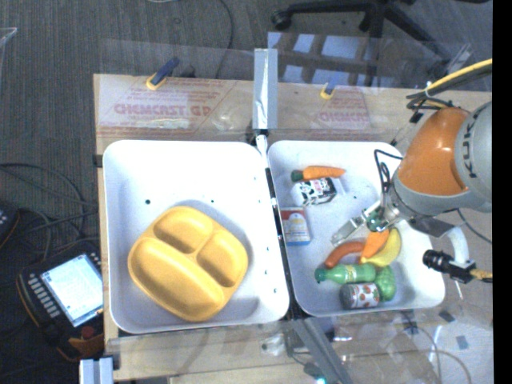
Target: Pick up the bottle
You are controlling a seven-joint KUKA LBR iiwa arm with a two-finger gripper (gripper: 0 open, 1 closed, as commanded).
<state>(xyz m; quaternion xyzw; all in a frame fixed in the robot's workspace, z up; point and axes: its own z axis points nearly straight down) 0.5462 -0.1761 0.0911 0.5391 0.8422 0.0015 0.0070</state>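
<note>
Green plastic bottle (346, 274) looks light, slick, lying flat; grab mid-body; pincer (370, 219) state can't tell.

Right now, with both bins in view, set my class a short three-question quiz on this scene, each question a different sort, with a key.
1. True or false: the yellow tray lies in the right bin.
2. What stands directly next to the green bottle? A) can B) cable C) chair
3. Fill in: the end effector is above the ____ bin.

Key: 1 false; 2 A; 3 right.
</note>
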